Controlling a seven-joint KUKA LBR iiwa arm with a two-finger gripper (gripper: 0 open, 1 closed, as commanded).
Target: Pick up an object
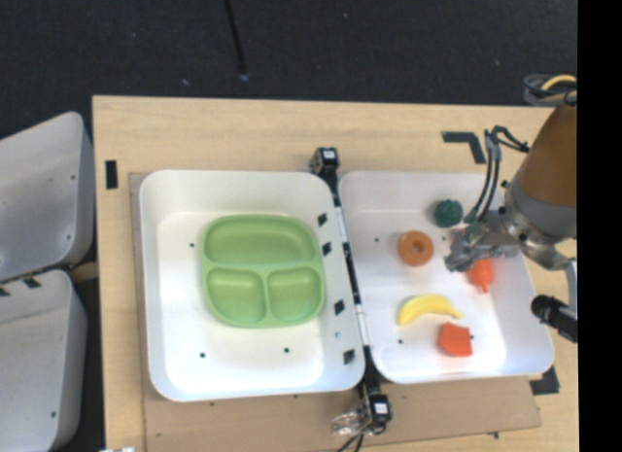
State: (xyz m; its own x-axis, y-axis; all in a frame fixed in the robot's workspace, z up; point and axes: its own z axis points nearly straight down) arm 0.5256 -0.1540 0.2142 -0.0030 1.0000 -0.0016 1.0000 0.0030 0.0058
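Gripper sits low inside the right bin, toward its three o'clock side, and I cannot tell whether it is released or clenched. Just beside it, at about four o'clock, lies a small orange-red piece, touching or nearly so; whether it is grasped cannot be told. By my judgement nothing is lifted yet, so the pick remains to be done. Other candidates: an orange ring at nine o'clock of the tool, a dark green ball at eleven, a banana and a red block toward six to seven. Open floor lies between the toys; the bin's right wall is near. A green divided plate occupies the left bin.
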